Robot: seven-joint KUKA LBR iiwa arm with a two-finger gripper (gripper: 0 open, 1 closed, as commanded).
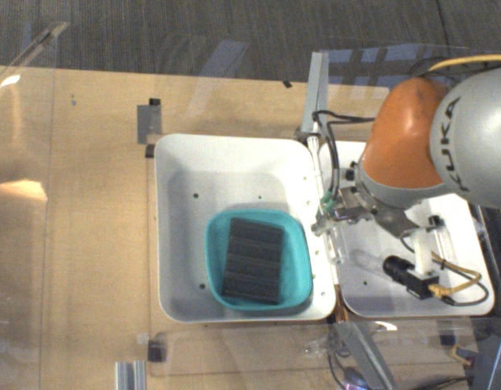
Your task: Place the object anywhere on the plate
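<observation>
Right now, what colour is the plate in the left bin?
Teal. The square teal plastic plate shows best in the camera view, under a dark ridged block.

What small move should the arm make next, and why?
Probably lift straight up and stop. The dark block already lies flat on the teal plate in the left bin, apart from the gripper, which sits at the wall between the bins. The placing looks done.
</observation>
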